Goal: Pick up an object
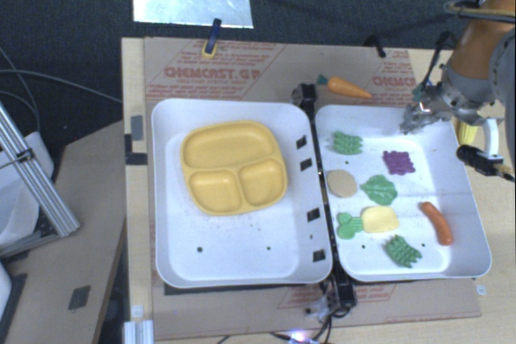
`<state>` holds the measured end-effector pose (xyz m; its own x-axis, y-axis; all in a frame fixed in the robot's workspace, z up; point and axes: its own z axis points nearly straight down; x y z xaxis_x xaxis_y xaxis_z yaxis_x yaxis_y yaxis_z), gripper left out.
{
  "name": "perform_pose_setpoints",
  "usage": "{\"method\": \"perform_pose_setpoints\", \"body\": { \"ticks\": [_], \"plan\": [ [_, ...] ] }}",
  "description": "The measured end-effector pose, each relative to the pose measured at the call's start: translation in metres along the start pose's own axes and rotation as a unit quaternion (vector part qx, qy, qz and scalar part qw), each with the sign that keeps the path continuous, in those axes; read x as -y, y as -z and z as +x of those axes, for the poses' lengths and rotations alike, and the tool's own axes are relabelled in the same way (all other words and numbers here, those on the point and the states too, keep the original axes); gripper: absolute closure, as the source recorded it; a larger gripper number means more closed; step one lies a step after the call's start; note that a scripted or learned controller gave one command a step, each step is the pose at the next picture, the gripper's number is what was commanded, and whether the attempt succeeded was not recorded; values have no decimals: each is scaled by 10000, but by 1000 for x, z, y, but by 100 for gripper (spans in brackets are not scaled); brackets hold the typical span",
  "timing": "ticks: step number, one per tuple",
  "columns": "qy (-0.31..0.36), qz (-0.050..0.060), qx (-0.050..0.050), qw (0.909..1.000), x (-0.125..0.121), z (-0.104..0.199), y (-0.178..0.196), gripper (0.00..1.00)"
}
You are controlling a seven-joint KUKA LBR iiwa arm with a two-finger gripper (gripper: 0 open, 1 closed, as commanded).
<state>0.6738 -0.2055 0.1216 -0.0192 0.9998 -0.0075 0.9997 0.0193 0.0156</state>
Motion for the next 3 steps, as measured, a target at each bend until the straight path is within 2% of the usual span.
{"method": "perform_pose_setpoints", "body": {
  "ticks": [1, 2, 3],
  "plan": [
    [22, -20, 11, 10000, -1, 0, 12, 100],
    [29, -13, 11, 10000, -1, 0, 11, 0],
    [-90, 83, -33, 9999, 21, 0, -39, 0]
  ]
}}
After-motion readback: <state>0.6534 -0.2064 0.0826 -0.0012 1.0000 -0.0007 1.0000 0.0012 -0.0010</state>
